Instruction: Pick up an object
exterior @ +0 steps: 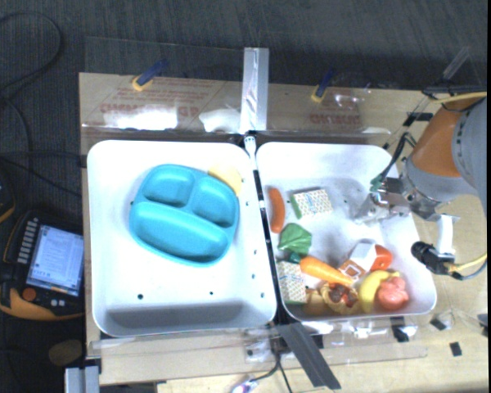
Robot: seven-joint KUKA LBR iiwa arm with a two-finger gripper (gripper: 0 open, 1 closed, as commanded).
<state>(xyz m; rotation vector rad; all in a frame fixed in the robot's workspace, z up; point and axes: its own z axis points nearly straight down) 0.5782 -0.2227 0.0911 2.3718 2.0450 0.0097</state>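
While the arm leans in over the right bin's (344, 158) far right corner, its gripper (375, 205) hangs low above bare white floor there; I cannot tell how it is set. Nothing is in its grasp that I can see. Possible picks crowd the bin's near edge: a carrot (326, 270), a banana (373, 286), a red fruit (393, 294), with a green pepper (295, 239) nearer the left wall. Closing where it hovers would likely catch nothing, and diving into that tight pile risks pinching two items or knocking one aside. The left bin (106, 285) carries a blue tray (184, 213).
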